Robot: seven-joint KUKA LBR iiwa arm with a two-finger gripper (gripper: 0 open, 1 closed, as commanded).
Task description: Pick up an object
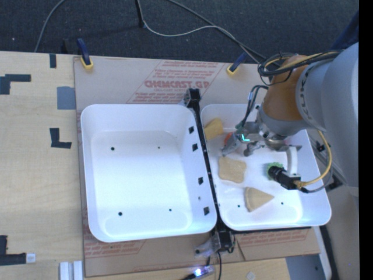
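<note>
Low over the right bin (315, 214) the gripper (240, 147) is seen, reached in from the right beneath the grey arm (335, 104) and its orange band (282, 98); whether anything is held between its ends cannot be told, since they are small and blurred against the white floor. A small teal light is seen on the gripper body, and a green-tipped black connector (278, 174) hangs beside it on a yellow cable. The bench (35, 156) is surfaced in pale wood grain, marked with strips of dark tape at the left, and a brown cardboard sheet (169, 83) printed with red lettering is laid under both bins, clipped at its far edge by two yellow-and-blue clamps (85, 60). Beyond the bench a dark carpeted floor (233, 4) is seen, crossed by a loose grey cable (175, 28). The left bin (93, 174) is set touching the right one along a black divider with clips. In the right bin three tan pieces are found: a yellow-orange lump (213, 127) at the far left corner, just beside the gripper; a flat tan slab (232, 169) near the middle, just below the gripper; and a tan wedge (257, 198) nearer the front edge, apart from the slab. A small orange scrap is partly hidden under the gripper.
</note>
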